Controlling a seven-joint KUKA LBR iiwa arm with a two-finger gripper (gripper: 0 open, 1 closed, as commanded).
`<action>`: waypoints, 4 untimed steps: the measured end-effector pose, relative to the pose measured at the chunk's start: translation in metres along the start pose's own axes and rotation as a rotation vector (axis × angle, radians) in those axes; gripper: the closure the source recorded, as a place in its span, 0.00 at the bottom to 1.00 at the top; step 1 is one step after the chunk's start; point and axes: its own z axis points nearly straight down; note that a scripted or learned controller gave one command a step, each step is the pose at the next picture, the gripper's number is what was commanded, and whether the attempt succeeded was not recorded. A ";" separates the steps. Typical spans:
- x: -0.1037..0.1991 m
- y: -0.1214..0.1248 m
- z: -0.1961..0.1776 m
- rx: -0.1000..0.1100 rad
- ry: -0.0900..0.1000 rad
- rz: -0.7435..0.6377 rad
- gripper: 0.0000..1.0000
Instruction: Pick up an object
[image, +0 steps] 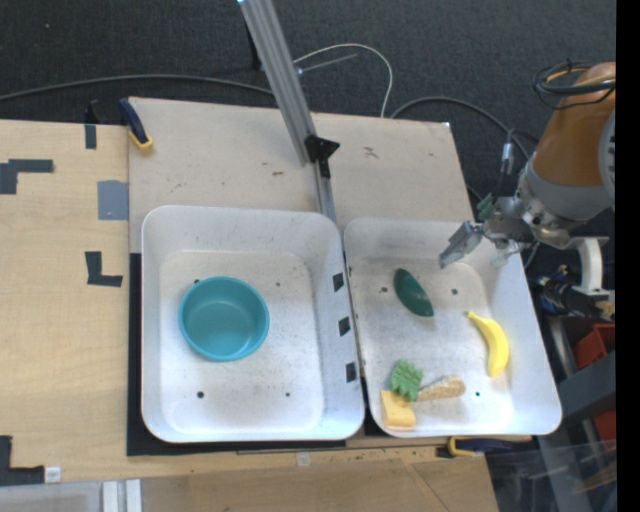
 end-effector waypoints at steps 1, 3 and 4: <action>-0.008 0.004 0.052 -0.002 -0.001 0.001 0.00; -0.012 -0.004 0.089 -0.005 -0.001 -0.001 1.00; -0.009 -0.007 0.045 -0.011 -0.002 0.000 1.00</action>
